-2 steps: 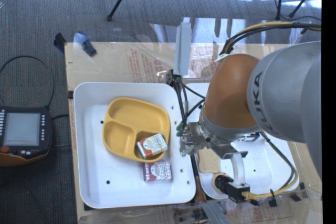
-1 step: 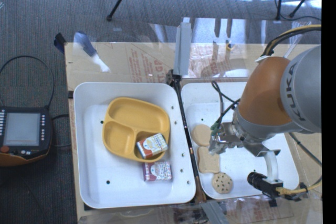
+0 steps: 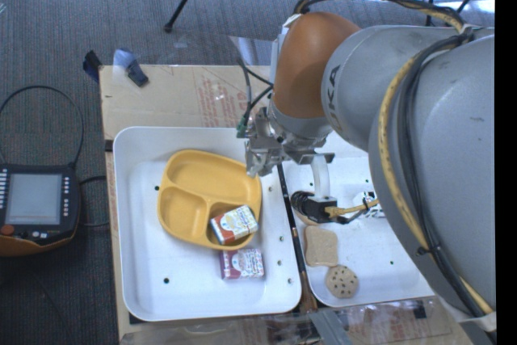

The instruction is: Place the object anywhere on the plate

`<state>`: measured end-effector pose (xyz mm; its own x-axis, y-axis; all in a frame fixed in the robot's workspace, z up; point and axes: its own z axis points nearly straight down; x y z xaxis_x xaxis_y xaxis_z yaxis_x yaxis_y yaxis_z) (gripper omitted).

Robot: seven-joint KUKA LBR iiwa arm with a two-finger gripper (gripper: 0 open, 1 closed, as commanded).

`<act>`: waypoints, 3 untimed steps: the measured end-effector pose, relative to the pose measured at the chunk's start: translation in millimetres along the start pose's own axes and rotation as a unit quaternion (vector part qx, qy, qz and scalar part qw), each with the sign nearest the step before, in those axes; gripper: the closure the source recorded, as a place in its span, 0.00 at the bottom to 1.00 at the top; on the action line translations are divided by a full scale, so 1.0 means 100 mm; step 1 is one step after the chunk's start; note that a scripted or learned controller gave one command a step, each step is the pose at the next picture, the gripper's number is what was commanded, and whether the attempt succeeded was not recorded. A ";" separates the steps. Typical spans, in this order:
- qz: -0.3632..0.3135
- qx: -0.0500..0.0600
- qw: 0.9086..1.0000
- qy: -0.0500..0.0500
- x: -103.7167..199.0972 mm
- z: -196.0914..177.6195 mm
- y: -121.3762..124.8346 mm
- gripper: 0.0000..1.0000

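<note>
Your small carton [image 3: 234,224] already sits in the yellow plate [image 3: 190,190], lower-right compartment, long axis tilted roughly 8-to-2 o'clock. It's at about 6 o'clock from the gripper [image 3: 260,153], which hovers over the plate's right rim. Can't tell what the gripper's doing. A second packet [image 3: 243,263] lies on the left bin [image 3: 137,271] floor, just past the plate at 6 o'clock. Open compartments at 9.

grey arm [image 3: 388,93] bent, gripper [image 3: 257,161] downward
</note>
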<state>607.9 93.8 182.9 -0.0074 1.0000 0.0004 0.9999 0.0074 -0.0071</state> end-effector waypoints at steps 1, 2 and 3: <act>0.002 -0.001 1.000 -0.001 0.47 -0.06 0.36 1.00; 0.002 -0.001 1.000 -0.001 0.47 -0.05 0.36 0.00; 0.003 0.002 1.000 -0.002 0.32 0.41 -0.01 0.00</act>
<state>606.7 125.7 141.4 -0.0014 1.0000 -0.0031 0.9999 0.0013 -0.0121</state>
